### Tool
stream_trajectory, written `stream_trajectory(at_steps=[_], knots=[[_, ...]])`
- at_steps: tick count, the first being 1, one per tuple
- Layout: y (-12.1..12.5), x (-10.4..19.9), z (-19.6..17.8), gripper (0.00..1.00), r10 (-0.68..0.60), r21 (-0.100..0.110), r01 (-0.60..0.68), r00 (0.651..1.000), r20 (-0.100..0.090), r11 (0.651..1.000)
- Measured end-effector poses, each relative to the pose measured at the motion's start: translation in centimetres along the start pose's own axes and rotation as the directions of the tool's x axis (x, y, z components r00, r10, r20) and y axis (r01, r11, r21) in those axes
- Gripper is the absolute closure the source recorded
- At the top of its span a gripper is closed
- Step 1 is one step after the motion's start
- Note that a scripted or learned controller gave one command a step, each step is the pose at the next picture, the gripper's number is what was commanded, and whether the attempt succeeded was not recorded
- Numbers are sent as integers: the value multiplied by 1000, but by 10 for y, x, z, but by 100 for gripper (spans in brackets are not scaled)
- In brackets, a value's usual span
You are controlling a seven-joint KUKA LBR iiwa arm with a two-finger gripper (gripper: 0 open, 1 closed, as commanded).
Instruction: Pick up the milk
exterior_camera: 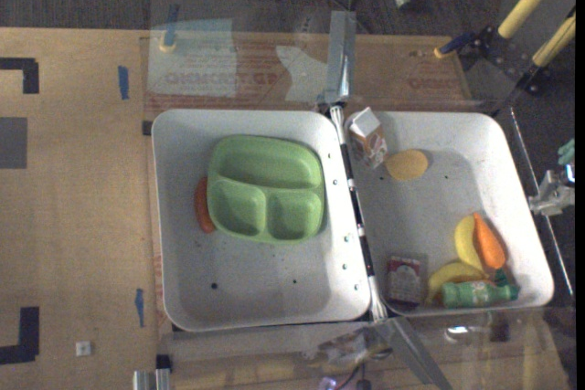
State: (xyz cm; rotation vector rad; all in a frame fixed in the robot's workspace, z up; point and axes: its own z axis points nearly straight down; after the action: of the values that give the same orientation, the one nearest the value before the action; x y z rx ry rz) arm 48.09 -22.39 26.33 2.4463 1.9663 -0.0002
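The milk (pixel 366 135) is a small white and brown carton. It lies tilted in the far left corner of the right bin (pixel 512 151), against the wall shared with the left bin. A grey metal part of my gripper (pixel 551 193) pokes in at the view's right edge, just outside the right bin's right wall. It is far from the milk, with nothing on it.
A tan round disc (pixel 407 164) lies just right of the milk. At the right bin's near side are two bananas (pixel 467 242), a carrot (pixel 490 243), a green bottle (pixel 477 292) and a red packet (pixel 405 277). The left bin (pixel 174 269) holds a green divided plate (pixel 266 188) and an orange piece (pixel 203 205).
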Motion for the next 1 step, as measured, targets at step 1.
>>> stream_trajectory(at_steps=[1], knots=[[1,-2,-8,100,3,-1,-3,1000,1,1000]])
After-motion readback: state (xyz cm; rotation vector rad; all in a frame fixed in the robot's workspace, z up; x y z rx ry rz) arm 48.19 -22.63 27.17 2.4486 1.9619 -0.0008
